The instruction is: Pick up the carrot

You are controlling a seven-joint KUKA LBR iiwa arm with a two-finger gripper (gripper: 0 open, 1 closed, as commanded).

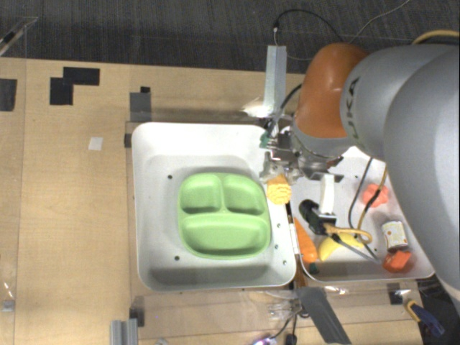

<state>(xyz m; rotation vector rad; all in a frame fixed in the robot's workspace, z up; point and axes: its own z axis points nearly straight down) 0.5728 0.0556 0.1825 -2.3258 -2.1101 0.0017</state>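
The carrot [306, 244] is an orange stick lying in the right bin [359, 273] against its left wall, near the front. My gripper [277, 167] hangs over the wall between the two bins, well behind the carrot. A yellow knobbly piece like a corn cob [279, 190] sits right under the gripper on that dividing wall. Whether the gripper touches it I cannot make out. The grey arm covers much of the right bin.
A green divided plate [224, 214] lies in the left bin [154, 192]. The right bin also holds a yellow piece [329, 249], a pink-orange item [372, 195], a small pale item [394, 231] and an orange-red one [397, 262].
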